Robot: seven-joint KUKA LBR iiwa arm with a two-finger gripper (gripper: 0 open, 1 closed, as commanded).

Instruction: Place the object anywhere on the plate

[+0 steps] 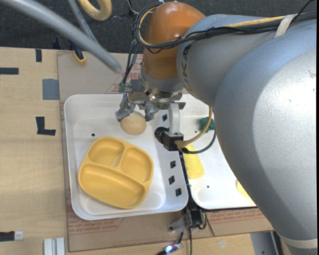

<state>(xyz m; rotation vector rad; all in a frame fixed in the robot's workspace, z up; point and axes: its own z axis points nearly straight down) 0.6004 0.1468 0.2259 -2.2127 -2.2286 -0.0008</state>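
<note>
Now | arm bent over left bin | tool straddles ball | grip unclear

The arm is bulky, smooth grey. An orange band rings the wrist. Thin black cables run over it.

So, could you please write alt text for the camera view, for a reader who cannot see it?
A grey robot arm's gripper sits over a round beige object in the left white bin, just behind a yellow divided plate. The object is not on the plate. A second white bin lies to the right, largely hidden by the arm.
</note>
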